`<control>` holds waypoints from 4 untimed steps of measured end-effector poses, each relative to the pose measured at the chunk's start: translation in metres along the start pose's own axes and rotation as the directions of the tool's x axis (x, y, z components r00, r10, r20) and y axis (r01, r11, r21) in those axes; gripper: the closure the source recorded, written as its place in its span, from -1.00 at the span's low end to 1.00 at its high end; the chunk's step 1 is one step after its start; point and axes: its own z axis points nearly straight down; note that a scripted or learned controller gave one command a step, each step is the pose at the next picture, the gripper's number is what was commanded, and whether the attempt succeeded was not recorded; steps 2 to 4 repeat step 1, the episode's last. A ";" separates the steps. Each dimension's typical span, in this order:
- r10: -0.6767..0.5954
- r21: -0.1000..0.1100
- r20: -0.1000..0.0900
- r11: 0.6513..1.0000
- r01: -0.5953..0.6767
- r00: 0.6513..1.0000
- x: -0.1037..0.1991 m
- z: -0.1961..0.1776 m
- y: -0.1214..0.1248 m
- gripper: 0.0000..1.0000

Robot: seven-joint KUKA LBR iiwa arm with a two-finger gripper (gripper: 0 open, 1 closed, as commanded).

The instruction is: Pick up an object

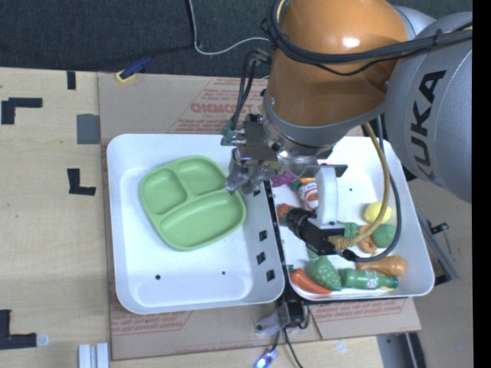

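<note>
Plastic toy food crowds the near end of the right bin (pixel 418 278): a carrot (pixel 305 281) at the front edge, a green bumpy piece (pixel 324 271) just behind it, a green bottle-shaped piece (pixel 368 280) lying on its side, an orange-brown piece (pixel 386 265) beside that. All look light, hard and rather slick (rounded shapes tend to squirt out of a pinch), so I would take an elongated one across its narrow middle. Further back sit a yellow lemon-like toy (pixel 378 212) and a small white-and-orange item (pixel 310 194). In the left bin (pixel 126 228) lies a green divided plate (pixel 193 200), stiff and light, flat enough that its raised rim is likely the only hold. Over the plate's far right edge, by the wall between the bins, hangs the gripper (pixel 247 171); whether the jaws stand apart or closed, I cannot tell, and nothing is visibly held. Brown cardboard covers the tabletop (pixel 46 228) beyond.
</note>
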 end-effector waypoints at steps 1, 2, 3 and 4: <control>0.013 -0.004 0.002 1.000 -0.013 1.000 -0.107 -0.008 0.000 1.00; 0.013 -0.004 0.002 1.000 -0.013 1.000 -0.107 -0.008 0.000 1.00; 0.013 -0.004 0.002 1.000 -0.013 1.000 -0.107 -0.008 0.000 1.00; 0.013 -0.004 0.002 1.000 -0.013 1.000 -0.107 -0.008 0.000 1.00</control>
